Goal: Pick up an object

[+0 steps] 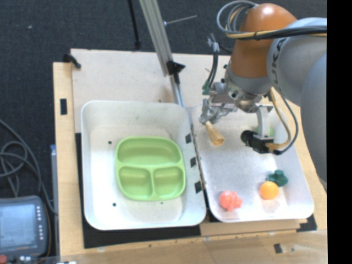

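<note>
Left white bin (93,147) holding a green three-compartment plastic tray (149,167), right white bin (300,199) carrying a tan cone-shaped object (214,133) just below the two-finger gripper (212,113), seemingly pinched at its upper end for lifting, pink and orange toys lying nearer the front.

A: Where is there room in the right bin (304,199)?
B: Its middle floor lies bare. The tan cone (214,134) sits near the far left corner, close against the divider wall, with the gripper (212,114) right over it.
A: And the near end?
B: A pink toy (230,200), an orange ball (269,190) and a green piece (278,177) crowd it.
A: The left bin (93,147)?
B: A green divided plate (149,168) takes its centre; bare floor rings it. A slanted metal pole (159,40) crosses above the far edge.
</note>
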Tool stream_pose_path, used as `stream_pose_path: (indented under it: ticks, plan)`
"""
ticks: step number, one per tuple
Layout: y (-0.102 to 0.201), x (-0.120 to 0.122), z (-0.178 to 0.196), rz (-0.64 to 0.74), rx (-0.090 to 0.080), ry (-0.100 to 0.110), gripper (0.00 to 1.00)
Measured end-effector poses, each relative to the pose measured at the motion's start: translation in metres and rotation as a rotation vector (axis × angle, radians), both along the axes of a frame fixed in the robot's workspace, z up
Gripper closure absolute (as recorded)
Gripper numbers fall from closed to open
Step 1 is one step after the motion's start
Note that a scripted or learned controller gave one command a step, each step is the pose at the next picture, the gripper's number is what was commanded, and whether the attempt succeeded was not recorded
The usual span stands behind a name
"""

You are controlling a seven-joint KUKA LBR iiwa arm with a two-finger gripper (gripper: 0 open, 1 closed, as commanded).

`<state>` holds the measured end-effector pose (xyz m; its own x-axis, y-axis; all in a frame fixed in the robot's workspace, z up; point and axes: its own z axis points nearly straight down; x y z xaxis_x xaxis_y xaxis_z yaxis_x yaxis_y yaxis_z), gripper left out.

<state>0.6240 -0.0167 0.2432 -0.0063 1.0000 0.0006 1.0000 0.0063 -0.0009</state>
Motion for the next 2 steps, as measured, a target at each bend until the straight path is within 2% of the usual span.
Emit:
stream_pose_path:
  ticks: [1, 2]
  plan:
    - [0.053, 0.008, 0.009, 0.002, 0.001, -0.002, 1.00]
    - [0.104, 0.006, 0.012, 0.002, 0.001, -0.002, 1.00]
